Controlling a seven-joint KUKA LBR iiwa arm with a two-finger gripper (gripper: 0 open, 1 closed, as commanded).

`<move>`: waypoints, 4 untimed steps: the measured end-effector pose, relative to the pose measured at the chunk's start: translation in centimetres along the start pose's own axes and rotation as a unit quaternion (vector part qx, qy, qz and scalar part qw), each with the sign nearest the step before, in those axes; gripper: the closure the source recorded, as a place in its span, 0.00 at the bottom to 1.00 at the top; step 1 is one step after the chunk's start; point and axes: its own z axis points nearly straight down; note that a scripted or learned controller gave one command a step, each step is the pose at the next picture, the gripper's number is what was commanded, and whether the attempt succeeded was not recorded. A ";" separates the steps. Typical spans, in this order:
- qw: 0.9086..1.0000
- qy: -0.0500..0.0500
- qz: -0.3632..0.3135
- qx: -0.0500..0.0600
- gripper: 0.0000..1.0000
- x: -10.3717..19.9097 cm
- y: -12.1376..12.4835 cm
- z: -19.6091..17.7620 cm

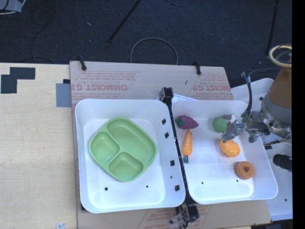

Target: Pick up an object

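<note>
The right bin (209, 190) holds a purple bunch of grapes (187, 122), an orange carrot (187, 143), a green round fruit (219, 124), an orange-yellow pepper-like fruit (230, 148) and a brown doughnut (245, 170). My gripper (231, 132) reaches in from the right and hangs between the green fruit and the orange-yellow fruit, just above the latter. Its fingertips are small and dark against the bin, and nothing shows clearly between them.
The left bin (95, 194) holds a green divided plate (123, 148). A black divider (174, 149) runs between the two bins. The arm's body (281, 104) stands over the right bin's far right edge, with cables beside it.
</note>
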 end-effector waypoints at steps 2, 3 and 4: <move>1.000 0.000 -0.001 -0.003 0.00 -0.5 -0.5 4.2; 1.000 0.000 -0.001 -0.004 0.00 -0.2 -0.7 8.6; 1.000 -0.001 0.000 -0.005 0.00 -0.2 -0.6 13.2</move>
